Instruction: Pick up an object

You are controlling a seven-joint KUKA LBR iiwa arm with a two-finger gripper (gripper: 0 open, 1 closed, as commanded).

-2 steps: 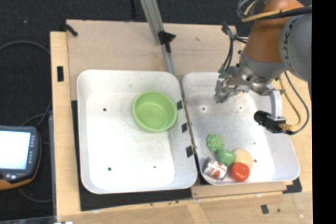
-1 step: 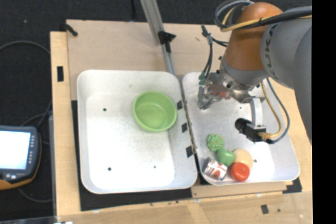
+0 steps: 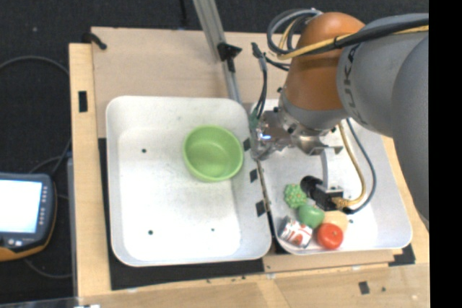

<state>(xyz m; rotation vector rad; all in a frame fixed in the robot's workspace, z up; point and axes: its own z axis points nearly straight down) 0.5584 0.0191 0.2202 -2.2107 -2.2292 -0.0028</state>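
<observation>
On your far left a handheld screen (image 3: 22, 216) sits off the surface (image 3: 144, 61). The left bin (image 3: 144, 220) carries one green bowl (image 3: 213, 153), upright, towards its right wall. It looks like light, stiff plastic with a smooth curve, so I judge the rim the only fair hold, pinched across the wall.

Next comes the end effector (image 3: 278, 139), hanging over the divide between the bins, by the left edge of the right bin (image 3: 382, 213). From this angle you cannot tell whether it is wide or narrow.

Crowded into that bin's near left corner lie a bumpy green piece (image 3: 293, 194), a smooth green piece (image 3: 312, 215), a red-and-white piece (image 3: 296, 233), a yellow piece (image 3: 337, 218) and a red round piece (image 3: 330, 236), touching or nearly so. They look small and light. The round ones may roll, so take one across its middle, and expect its neighbours to crowd the approach.
</observation>
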